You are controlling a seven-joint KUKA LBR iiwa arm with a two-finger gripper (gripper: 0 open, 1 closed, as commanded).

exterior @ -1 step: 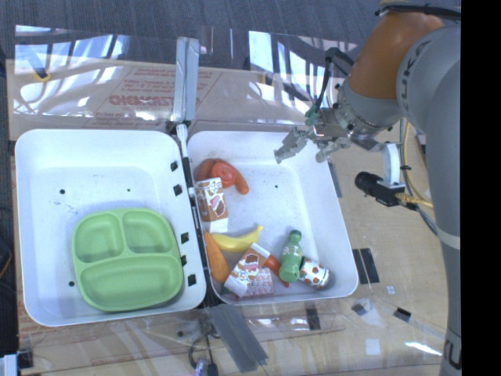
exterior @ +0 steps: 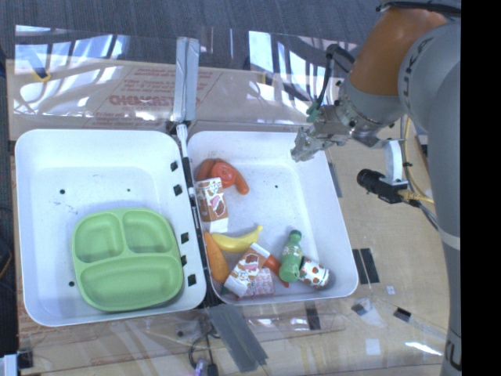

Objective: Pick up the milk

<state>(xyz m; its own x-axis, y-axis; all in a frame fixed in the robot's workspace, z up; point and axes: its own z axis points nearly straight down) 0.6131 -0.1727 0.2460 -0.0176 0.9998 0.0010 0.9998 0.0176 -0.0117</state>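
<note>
Milk carton should be reached from straight above by claw, whose grip cannot be told.

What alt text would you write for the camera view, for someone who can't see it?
A grey robot arm's gripper hovers over the far right corner of the right bin, which holds a milk carton, banana, green bottle and other toy food. The left bin holds a green divided plate.

A green plate lies in the left bin — banana and green bottle in the right bin.
</note>
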